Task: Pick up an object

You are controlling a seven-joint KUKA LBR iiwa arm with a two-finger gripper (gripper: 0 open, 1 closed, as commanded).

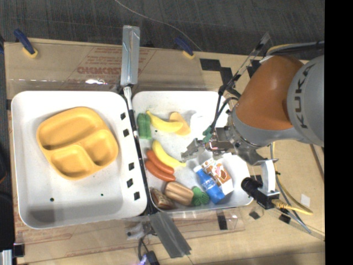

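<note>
The right bin (182,101) holds several toy foods. A yellow banana (164,123) lies near the bin's back left, next to a green vegetable (143,125). A second banana (165,155) sits above a red sausage (159,170). Along the front wall are a brown bread roll (178,192), a small green piece (201,196) and a blue, white and orange carton (214,179). My gripper (197,147) hangs over the middle of this bin, just above and left of the carton and right of the second banana. Nothing shows in its grasp.
The left bin (33,203) carries a yellow divided plate (77,141). A metal divider bar (130,54) stands at the back between the bins. The orange and grey arm (276,101) covers the right bin's right side. Cables (292,206) run along the bench at the right.
</note>
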